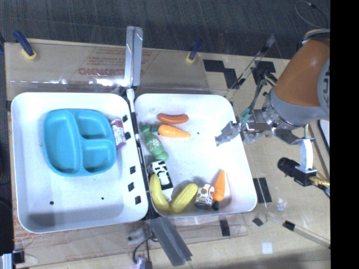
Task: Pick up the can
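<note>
Approach step, by the look of it: nothing lifted yet. Tool (227, 133) poised over the right bin (193, 161), close to that bin's right wall and about level with the sausage (173, 118), well apart from the can. Nothing seen gripped, nothing seen touched. Spread or pressed together: cannot tell, too small and blurred against the white bin floor.

Can (205, 196) lying at the near edge of the right bin, red-and-white label showing. Lodged between the corn cob (184, 196) on one side and a small carrot (220, 185) on the other, touching or almost touching both. Banana (157, 194) just beyond the corn.

Next move, most likely: travel toward the near edge of the bin, halt above the can, then descend with the tool spread wide enough to straddle it. Calls for careful alignment: tight neighbours, little room on either side, bin wall just behind. Real risk of nudging the carrot aside or closing on the corn instead.
</note>
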Motion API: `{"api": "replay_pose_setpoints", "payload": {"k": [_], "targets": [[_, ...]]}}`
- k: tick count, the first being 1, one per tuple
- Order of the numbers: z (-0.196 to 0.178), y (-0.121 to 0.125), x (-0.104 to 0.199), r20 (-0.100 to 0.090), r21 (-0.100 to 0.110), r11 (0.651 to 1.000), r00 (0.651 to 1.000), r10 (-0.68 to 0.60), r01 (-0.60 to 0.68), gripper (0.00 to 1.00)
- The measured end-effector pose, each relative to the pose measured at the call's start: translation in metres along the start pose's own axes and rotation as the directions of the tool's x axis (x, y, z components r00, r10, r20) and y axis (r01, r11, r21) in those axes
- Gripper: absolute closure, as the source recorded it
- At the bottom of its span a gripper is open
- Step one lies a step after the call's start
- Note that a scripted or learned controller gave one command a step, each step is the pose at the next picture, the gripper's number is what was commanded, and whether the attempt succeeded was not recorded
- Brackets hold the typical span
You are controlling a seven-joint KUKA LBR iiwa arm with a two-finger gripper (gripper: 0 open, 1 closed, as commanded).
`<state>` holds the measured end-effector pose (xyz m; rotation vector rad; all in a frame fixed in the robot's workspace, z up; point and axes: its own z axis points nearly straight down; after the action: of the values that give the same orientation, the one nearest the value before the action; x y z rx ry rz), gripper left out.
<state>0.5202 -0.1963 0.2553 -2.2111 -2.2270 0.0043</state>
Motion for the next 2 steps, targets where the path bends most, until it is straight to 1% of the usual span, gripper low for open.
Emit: {"api": "replay_pose_setpoints", "payload": {"k": [1,2], "targets": [[0.042,0.027,0.055,-0.001,0.002,0.985,0.985,0.173,-0.173,0.00],[-0.188,0.021,0.089,-0.001,-0.004,0.912,0.912,0.410,-0.410,0.00]]}}
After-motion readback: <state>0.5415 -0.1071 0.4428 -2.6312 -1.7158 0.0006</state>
